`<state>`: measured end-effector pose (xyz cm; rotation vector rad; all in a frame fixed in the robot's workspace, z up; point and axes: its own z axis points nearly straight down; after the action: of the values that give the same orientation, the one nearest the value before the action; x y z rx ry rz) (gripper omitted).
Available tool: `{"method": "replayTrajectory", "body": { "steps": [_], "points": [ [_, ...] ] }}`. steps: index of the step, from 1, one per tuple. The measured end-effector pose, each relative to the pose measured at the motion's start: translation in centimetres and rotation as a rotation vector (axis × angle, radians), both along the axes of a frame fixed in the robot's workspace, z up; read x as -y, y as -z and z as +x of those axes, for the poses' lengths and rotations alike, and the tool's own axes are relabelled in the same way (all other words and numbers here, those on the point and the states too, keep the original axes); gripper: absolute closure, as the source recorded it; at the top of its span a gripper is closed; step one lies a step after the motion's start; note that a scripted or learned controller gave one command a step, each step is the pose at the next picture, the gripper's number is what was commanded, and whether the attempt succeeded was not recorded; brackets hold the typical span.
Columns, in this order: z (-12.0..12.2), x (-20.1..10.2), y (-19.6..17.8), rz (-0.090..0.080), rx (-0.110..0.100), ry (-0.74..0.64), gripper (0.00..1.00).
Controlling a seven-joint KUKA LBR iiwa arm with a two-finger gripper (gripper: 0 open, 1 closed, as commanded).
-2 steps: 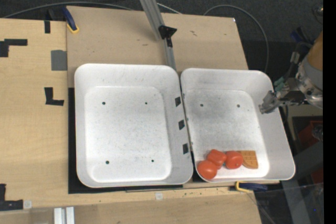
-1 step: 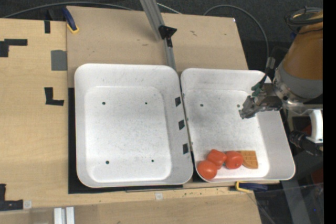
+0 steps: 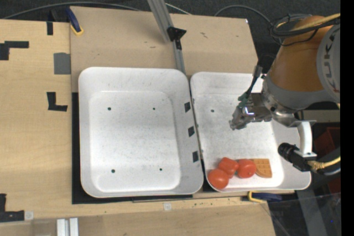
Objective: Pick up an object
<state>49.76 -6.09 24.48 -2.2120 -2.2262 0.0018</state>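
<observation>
Two red tomato-like pieces [image 3: 224,171] and a third red piece [image 3: 246,168] lie at the front edge of the right bin [image 3: 221,96], with an orange cracker-like square [image 3: 264,168] beside them on the right. My gripper [image 3: 240,119] hangs over the middle of the right bin, well behind these objects and apart from them. Nothing shows between its tips.
The left bin [image 3: 133,130] sits beside the right one, their rims meeting in the middle. A slanted metal pole [image 3: 157,0] rises behind the bins. The grey and orange arm [image 3: 301,72] covers the right bin's right side.
</observation>
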Motion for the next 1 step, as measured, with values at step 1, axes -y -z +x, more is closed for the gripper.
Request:
{"method": "replayTrajectory", "body": {
  "steps": [1],
  "points": [
    [0.53,-5.62,-0.33,0.0,0.001,-0.002,1.0]
  ]
}}
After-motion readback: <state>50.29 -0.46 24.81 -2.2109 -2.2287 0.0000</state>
